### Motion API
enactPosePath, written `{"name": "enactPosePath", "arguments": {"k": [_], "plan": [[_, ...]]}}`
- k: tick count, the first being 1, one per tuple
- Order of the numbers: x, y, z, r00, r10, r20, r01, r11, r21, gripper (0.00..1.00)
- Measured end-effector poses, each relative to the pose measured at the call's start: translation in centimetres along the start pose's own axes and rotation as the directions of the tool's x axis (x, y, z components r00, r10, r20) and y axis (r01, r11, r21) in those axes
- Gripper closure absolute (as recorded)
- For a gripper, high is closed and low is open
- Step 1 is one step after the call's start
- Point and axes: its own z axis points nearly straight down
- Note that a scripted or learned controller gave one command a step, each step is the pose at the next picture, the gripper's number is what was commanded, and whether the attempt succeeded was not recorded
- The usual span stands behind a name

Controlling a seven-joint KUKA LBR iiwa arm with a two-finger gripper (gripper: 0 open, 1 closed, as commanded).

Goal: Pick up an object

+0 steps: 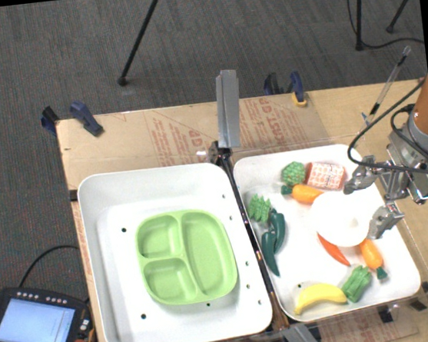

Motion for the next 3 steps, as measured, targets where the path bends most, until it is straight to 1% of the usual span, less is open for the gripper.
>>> {"name": "enactPosePath", "arguments": {"k": [1, 2, 3], "plan": [[-4.4, -1.4, 12.0, 0.994, 0.110, -0.016, -0.110, 0.994, -0.003, 0.00], [1.8, -1.7, 19.2, 0.983, 0.183, 0.003, -0.183, 0.983, 0.000, 0.00], [-5.4, -3.4, 18.4, 0.963, 0.271, 0.003, -0.271, 0.963, 0.000, 0.00]]}}
